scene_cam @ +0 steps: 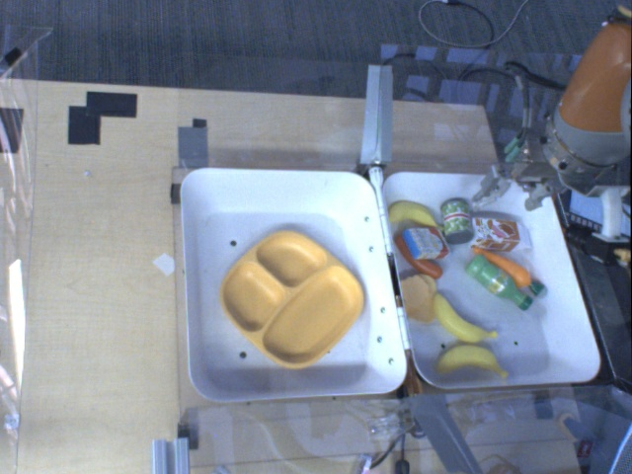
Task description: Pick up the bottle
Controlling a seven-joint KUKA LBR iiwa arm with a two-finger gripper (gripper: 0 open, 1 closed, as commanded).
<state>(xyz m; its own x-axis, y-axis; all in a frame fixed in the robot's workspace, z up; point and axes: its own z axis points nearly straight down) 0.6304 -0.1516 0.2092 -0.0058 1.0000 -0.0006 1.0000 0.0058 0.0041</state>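
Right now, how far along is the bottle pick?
Nothing looks done: the green bottle lies on its side in the right bin, beside the carrot. In hand: the gripper hangs open over that bin's far edge, holding nothing. Left: move over the bottle, descend, close, lift.

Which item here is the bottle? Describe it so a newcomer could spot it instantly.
Look in the right-hand white bin, toward its right side. The bottle lies on its side just below the orange carrot. It is the only bright green item, set apart from the yellow bananas.
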